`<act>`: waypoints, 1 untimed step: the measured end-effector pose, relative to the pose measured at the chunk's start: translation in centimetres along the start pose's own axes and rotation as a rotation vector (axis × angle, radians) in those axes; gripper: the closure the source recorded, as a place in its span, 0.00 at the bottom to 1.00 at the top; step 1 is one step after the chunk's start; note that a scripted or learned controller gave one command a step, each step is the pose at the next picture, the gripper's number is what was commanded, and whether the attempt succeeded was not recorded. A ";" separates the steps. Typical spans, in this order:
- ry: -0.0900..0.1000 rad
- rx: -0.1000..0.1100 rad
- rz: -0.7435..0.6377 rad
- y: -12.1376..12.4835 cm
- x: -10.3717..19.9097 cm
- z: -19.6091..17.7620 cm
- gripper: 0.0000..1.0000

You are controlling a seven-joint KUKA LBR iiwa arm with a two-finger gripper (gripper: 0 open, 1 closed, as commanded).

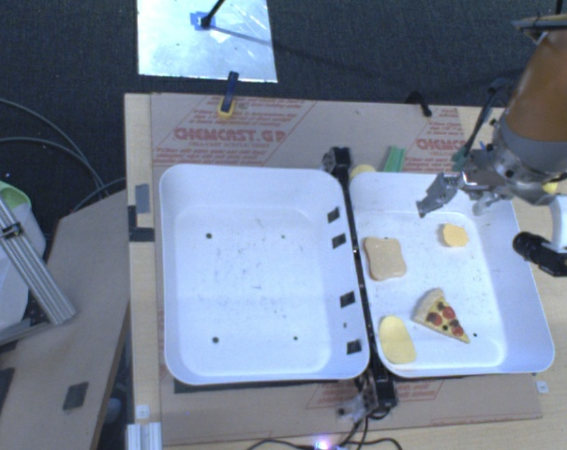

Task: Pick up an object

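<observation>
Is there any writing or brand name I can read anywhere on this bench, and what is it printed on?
"CHEMCAST G P": red print, seen upside down, on the brown board under the white bins, at the back left; the last letters are unsure.
A second red print of the same sort on the board at the back right is partly covered and too blurred to read.
No text can be made out on the toy food, such as the pizza slice.

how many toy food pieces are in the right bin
4: a bread slice near the divider, a small yellow piece toward the arm, a pizza slice and a pale yellow piece by the front rim.
</observation>
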State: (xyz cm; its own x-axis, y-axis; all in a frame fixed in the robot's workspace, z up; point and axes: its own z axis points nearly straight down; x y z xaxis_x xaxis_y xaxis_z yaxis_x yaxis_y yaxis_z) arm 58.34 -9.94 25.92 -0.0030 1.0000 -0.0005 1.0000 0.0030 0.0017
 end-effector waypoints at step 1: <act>0.002 -0.007 -0.008 4.7 5.7 -2.9 0.00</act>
State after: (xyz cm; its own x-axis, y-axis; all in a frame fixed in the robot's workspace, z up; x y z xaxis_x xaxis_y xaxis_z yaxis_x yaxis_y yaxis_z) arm 63.06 -4.25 28.87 -0.0106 0.9999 0.0011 0.9999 0.0106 0.0088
